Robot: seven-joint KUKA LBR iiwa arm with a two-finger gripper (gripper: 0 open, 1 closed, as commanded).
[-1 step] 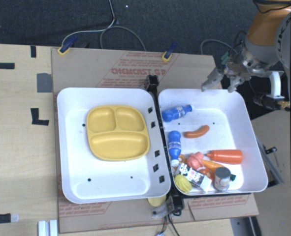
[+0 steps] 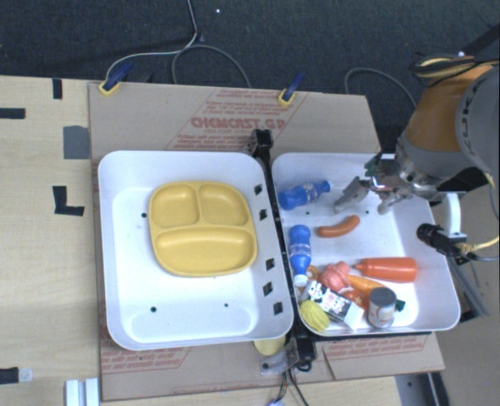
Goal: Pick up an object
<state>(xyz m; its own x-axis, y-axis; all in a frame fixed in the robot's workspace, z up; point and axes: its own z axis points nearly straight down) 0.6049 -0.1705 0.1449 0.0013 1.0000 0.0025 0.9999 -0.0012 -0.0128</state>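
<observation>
The sausage (image 2: 338,226) lay on the floor of the right bin (image 2: 440,265), near its middle, and it looked the likeliest thing to be picked, since the end effector (image 2: 370,198) hung just above and to the right of it with its two fingers spread apart and nothing between them. As far as could be judged, the task stood at its beginning: no object had been lifted, and the descent, the closing and the raising were all left to do. Around the sausage lay a blue bottle (image 2: 302,194) toward the far left, a second blue bottle (image 2: 299,248) along the left wall, and a carrot (image 2: 387,268) nearer the front. A crowded heap sat at the near edge, with a small can (image 2: 382,306) and a yellow lemon-like fruit (image 2: 315,315) among it. The left bin (image 2: 123,307) held a yellow divided plate (image 2: 203,228). Both bins rested on a cardboard sheet (image 2: 148,117) over the surface; red printing on it was partly legible, seemingly "CHEMCAST GP", and no other label could be read.
</observation>
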